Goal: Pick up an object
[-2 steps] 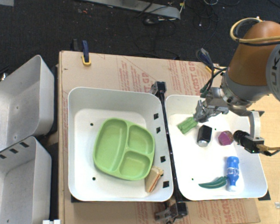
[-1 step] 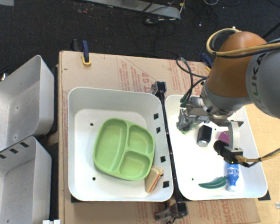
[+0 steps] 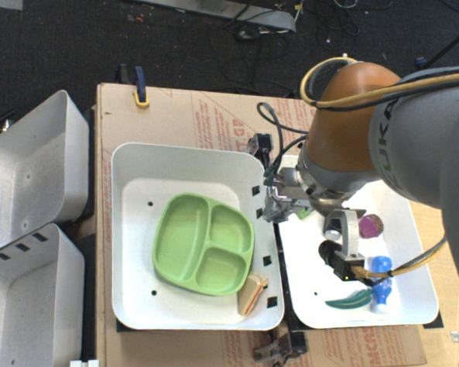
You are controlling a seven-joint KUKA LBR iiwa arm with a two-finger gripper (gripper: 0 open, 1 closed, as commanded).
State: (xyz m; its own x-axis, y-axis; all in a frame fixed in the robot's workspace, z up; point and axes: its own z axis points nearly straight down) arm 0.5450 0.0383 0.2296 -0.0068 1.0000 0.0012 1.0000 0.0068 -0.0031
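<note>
At lower right, a blue toy (image 3: 380,283), a green leaf (image 3: 349,300) and a purple ball (image 3: 370,225) lie in the right bin (image 3: 416,307), below the gripper (image 3: 281,207), whose grip cannot be told. The left bin (image 3: 130,289) holds a green plate (image 3: 203,245) and a tan block (image 3: 250,294); both bins sit on a cardboard-topped bench (image 3: 195,111) over dark floor (image 3: 60,29) strewn with cables (image 3: 340,15).

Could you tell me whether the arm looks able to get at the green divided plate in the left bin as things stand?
Probably yes. The green divided plate lies flat and uncovered in the left bin, with just a small tan block at its corner, and the arm hangs just beside it.
</note>
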